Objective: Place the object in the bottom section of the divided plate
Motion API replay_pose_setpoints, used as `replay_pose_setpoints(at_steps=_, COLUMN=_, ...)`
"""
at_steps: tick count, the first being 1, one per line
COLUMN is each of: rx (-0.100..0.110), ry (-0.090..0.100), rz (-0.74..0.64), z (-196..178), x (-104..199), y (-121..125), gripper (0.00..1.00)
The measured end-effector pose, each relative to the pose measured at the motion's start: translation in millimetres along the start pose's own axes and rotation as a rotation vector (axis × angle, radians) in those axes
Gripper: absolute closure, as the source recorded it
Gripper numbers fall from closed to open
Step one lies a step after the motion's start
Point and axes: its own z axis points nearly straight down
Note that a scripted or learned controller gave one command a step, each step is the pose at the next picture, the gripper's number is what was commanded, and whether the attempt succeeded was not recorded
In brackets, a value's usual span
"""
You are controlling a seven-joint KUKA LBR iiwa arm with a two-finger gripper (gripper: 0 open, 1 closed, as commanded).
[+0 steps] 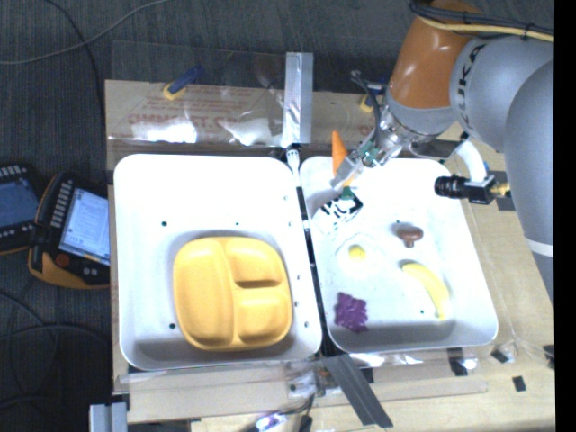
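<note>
**Yellow divided plate in left bin; gripper over right bin's far-left corner**

Yellow moulded plastic forms the divided plate [234, 291], a rounded-square dish with raised ribs splitting it into three sections: one tall section at left and two smaller ones stacked at right. It lies flat in the left shallow white bin [144, 187], toward the near edge.

The right shallow white bin [468, 268] holds loose toy food items: a curved yellow banana [426, 287] near the right wall, a knobbly purple grape cluster [351, 311] at the near left, a small white piece with a yellow centre [356, 252], and a small brown mushroom-shaped piece [409, 234]. An orange carrot-shaped piece [337, 152] stands at the far rim, just beside the gripper.

The grey arm [504, 79] with its glossy orange band reaches in from the right. The gripper [346, 187] hangs over the far-left corner of the right bin, above a small black-and-white object [342, 208]. Whether its fingers are spread or closed cannot be determined, and no item is visibly clamped.

Both bins rest on a pale tabletop [517, 331].
</note>
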Motion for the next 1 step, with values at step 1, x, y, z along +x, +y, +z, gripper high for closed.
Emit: replay_pose_setpoints(at_steps=1, rx=0.001, ry=0.0, rz=-0.135, z=-24.0, x=95.8, y=-6.3, gripper=1.0)
